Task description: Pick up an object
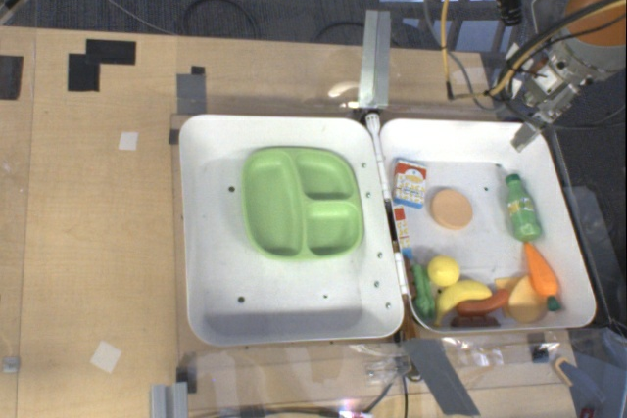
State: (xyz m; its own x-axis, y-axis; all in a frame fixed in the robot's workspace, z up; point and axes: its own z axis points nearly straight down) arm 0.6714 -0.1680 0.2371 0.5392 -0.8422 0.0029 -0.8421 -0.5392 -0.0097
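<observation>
Gripper (526, 134) hovers at the far right corner of the right bin (480, 140), nothing between its fingers (their opening cannot be made out). Candidate objects crowd that bin's near edge; the green bottle (521, 208) lies nearest, along the right wall. Left bin (211, 308) bears a green tray (299, 202), probably a drop-off.
</observation>
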